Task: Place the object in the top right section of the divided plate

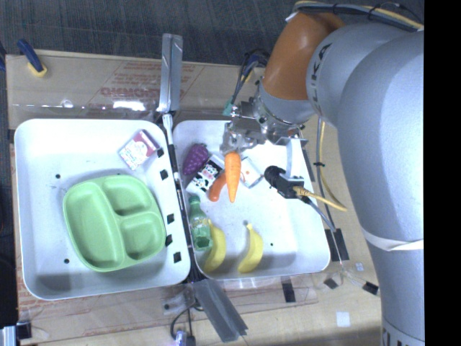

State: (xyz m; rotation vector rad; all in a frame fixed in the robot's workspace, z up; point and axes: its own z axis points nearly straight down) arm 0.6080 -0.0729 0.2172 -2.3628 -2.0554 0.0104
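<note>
Your gripper (234, 148) pinches the carrot (233, 176), hanging upright above the right bin (317, 254), ready to carry left to the divided plate (86, 236).

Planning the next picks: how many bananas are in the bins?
2. One banana lies in the right bin beside the green bottle; the other banana lies just right of it. None looks hidden.
</note>
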